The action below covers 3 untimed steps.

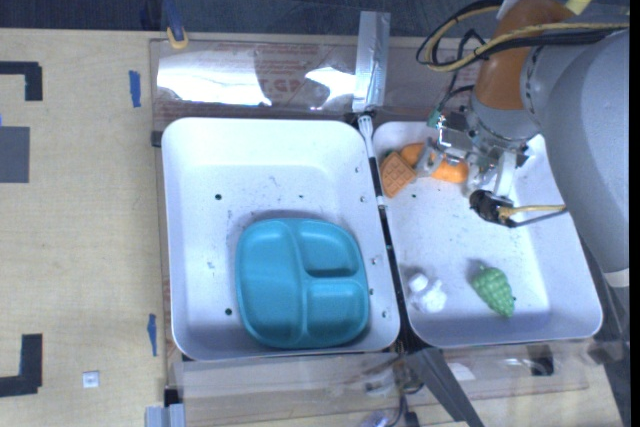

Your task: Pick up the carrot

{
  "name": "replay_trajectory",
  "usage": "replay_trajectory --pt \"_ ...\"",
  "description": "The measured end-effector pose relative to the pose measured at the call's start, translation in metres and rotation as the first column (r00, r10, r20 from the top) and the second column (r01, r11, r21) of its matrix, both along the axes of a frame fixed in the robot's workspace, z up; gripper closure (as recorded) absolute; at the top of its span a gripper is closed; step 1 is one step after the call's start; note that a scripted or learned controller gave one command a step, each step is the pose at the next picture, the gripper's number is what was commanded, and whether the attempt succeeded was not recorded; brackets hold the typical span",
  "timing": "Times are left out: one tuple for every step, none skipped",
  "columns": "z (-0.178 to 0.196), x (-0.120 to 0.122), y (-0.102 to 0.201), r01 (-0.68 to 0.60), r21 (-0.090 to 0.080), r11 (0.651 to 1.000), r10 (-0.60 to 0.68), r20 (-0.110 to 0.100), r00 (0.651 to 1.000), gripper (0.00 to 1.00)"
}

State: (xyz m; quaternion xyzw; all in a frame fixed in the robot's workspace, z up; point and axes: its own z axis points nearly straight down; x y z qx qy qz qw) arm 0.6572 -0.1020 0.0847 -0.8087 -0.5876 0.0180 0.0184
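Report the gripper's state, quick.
Gripper: down in the right bin, right at the carrot; open or shut cannot be told.

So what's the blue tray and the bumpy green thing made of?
The blue tray looks like smooth, matte plastic: one even colour, rounded moulded compartments. The bumpy green thing seems to be plastic or rubber toy food, with a knobbly surface; it is too small to tell which.
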Motion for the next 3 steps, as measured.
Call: replay_trajectory --pt "0.001 -0.054 -0.037 0.030 -0.010 1.000 -0.029 0.050 0.998 0.00" --pt "-0.001 0.001 -0.051 -0.005 0.004 1.000 0.005 0.004 1.000 0.00" --pt "0.077 -0.047 -0.074 0.099 -0.009 0.995 -0.098 0.055 0.994 0.00"
